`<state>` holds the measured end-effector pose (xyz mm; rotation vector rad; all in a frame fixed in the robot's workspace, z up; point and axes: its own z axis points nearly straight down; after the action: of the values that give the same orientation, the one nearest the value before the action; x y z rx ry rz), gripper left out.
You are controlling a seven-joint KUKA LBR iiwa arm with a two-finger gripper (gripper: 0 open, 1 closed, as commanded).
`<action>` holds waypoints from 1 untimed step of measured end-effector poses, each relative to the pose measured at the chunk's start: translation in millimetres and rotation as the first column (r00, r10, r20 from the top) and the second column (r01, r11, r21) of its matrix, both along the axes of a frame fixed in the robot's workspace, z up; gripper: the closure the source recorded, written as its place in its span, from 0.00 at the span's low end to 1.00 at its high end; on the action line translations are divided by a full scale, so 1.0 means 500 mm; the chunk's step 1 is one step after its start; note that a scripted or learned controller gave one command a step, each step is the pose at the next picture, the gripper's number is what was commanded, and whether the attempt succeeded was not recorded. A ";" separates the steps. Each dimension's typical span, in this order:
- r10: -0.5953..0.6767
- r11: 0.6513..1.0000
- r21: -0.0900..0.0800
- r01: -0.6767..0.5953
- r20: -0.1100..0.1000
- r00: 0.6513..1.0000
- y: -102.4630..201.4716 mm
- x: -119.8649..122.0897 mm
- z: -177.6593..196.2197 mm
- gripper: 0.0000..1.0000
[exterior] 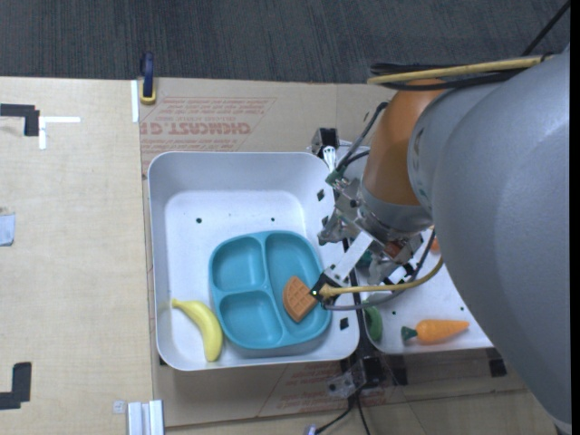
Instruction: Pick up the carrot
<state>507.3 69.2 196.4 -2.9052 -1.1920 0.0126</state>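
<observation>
Carrot [442, 331] lies in the right bin [426, 349], near that bin's front edge, stretched sideways across the camera view with its green top pointing towards the left bin [227, 159]. It rests on the white floor by itself, apart from the robot. The gripper [376, 256] hangs above the wall shared by the two bins, up and to the left of the carrot and not touching it. The grey arm and its orange band cover most of the right bin behind it. Wires and brackets crowd the gripper's tip, so I cannot tell whether it is open or closed, and nothing can be seen held in it. A small dark green object [374, 326], too hidden to identify, sits just left of the carrot's top, close to the shared wall. In the left bin a blue divided plate [258, 320] carries a brown waffle piece [299, 299] in its right compartment. A yellow banana [204, 324] lies beside the plate near the front left corner
</observation>
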 end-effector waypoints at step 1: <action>0.021 1.000 0.015 -0.021 0.009 1.000 0.065 0.005 -0.121 0.00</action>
<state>509.6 101.7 136.2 -2.8827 -1.2187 -0.0096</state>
